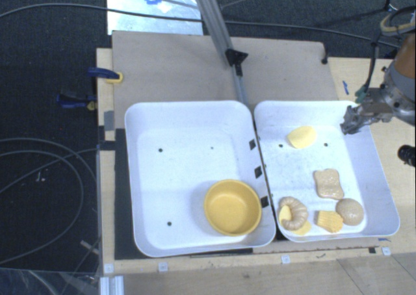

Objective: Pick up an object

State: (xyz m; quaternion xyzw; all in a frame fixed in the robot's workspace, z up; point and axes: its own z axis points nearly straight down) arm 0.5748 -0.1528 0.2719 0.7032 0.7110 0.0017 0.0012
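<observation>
My gripper [353,124] hangs over the far right rim of the right bin [374,157], with nothing visible between its fingers. In that bin lie a pale yellow round piece [302,137] near the back, a tan cracker-like slab [328,183], a round beige bun [350,211], a small yellow ridged piece [329,221] and a curled croissant-like pastry [293,213] with a yellow chip beside it. A yellow bowl [233,206] sits at the front right of the left bin [162,151]. The gripper is to the right of the pale yellow piece.
A grey pole [214,14] slants down from the top to the gap between the bins. A blue-and-yellow clamp [104,76] grips the bench's left edge. Cables run over the dark floor at left.
</observation>
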